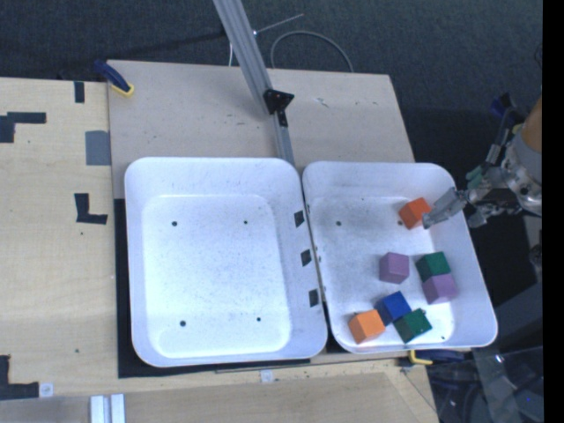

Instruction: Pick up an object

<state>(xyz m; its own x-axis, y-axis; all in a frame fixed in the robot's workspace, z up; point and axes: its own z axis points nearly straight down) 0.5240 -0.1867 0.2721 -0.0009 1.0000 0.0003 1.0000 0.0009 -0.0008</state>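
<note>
Several small blocks lie in the right bin (370,173). An orange block (412,211) sits near the bin's upper right. Lower down are a purple block (394,267), a green block (433,264) and a second purple block (439,287). Near the front edge a blue block (394,306), an orange block (367,325) and a green block (411,324) cluster together. My gripper (445,208) reaches in over the bin's right rim, its tip right beside the upper orange block. Nothing is seen held in it.
The left bin (211,162) lies beside the right one. A slanted metal pole (245,42) ends in a black bracket (278,100) behind the bins. A cable loop (308,47) and a blue-and-yellow clamp (115,77) lie at the bench's back.
</note>
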